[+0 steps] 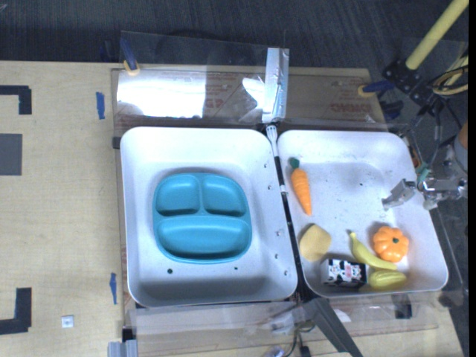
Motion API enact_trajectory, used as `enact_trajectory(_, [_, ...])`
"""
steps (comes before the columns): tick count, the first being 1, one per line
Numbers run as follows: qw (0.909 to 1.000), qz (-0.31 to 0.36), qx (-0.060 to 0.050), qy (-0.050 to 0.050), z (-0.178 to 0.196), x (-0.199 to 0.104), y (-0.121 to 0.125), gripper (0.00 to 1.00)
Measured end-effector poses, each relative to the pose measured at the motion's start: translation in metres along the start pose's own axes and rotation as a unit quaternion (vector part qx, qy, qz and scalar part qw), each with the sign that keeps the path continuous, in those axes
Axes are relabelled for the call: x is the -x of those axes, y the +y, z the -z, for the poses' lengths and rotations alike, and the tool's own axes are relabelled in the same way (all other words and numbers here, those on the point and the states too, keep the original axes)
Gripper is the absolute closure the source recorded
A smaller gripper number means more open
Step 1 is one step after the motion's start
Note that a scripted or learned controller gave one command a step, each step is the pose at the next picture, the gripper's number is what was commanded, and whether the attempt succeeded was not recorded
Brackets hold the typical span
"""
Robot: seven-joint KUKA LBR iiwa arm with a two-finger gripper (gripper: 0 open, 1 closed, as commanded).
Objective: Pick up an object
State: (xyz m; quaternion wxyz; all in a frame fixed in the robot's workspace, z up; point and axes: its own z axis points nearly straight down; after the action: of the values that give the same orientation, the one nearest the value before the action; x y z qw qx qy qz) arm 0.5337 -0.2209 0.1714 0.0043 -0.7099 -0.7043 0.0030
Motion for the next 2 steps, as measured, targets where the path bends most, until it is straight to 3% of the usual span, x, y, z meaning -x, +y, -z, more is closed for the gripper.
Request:
enact_trajectory(1, [0.9935, 0.114, 0.001, 0.007, -0.0757, -0.0082, -0.0392, 0.00])
enact_trajectory(2, [0.9937, 0.112, 0.003, 0.004, -0.0665, -0.0058, -0.0381, 1.00])
